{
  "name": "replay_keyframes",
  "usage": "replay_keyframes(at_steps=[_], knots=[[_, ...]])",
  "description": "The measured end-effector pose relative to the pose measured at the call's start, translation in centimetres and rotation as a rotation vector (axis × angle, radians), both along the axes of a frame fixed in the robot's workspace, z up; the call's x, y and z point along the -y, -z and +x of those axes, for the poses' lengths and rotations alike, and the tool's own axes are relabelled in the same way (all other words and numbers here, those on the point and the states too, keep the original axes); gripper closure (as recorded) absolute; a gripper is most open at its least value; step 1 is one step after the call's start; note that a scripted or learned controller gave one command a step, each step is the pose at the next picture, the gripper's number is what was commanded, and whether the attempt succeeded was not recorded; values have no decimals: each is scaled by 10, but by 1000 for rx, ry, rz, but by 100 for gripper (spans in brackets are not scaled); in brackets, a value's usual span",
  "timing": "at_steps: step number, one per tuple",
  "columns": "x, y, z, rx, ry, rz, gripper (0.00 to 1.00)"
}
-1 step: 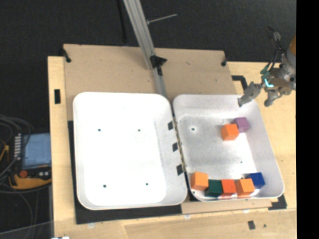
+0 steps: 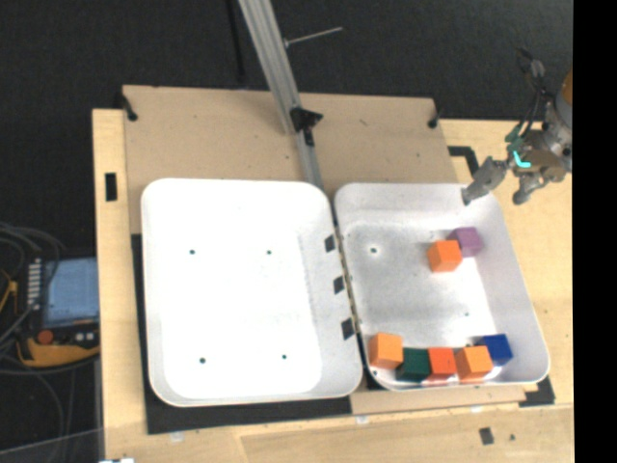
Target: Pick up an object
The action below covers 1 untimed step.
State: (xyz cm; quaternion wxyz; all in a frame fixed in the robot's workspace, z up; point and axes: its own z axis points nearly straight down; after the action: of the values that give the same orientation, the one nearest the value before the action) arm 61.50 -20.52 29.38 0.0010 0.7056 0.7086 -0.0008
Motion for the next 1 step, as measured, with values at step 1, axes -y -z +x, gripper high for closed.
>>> replay_keyframes(at_steps=[1], knots=[[8, 61, 0, -5, 6, 0, 0]])
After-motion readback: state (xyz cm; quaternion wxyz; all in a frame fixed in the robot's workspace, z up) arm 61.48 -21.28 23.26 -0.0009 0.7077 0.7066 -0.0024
